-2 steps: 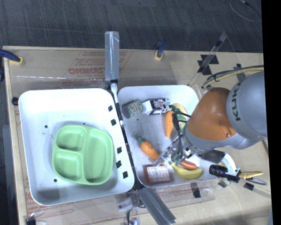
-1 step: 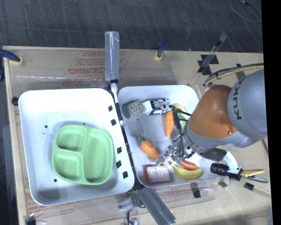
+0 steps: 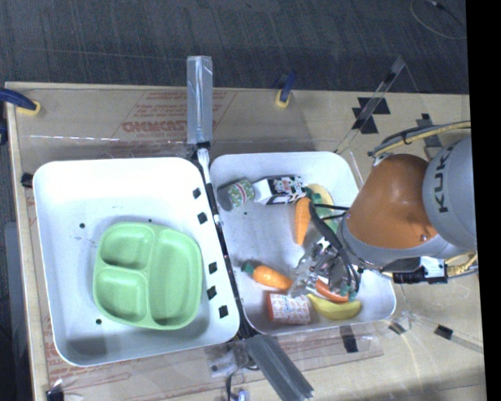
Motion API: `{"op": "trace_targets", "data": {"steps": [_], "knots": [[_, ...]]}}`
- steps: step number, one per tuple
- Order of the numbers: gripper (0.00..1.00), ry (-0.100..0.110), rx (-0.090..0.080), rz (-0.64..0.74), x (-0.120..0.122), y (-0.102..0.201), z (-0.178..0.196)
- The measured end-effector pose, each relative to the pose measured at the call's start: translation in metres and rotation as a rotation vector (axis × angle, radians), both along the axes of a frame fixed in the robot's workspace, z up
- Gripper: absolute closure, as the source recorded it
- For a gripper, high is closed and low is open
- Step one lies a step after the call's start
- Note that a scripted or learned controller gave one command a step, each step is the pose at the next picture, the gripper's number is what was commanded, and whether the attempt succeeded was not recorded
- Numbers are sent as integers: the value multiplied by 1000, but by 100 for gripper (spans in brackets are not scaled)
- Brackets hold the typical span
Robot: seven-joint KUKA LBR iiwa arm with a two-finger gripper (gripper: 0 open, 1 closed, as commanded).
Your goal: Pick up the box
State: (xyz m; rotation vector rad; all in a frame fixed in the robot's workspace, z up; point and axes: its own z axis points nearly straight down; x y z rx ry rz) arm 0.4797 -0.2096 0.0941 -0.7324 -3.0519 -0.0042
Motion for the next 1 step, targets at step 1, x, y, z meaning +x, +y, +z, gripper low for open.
{"op": "trace_targets", "data": {"steps": [1], "knots": [[100,-1,0,516,0,0,-2]]}}
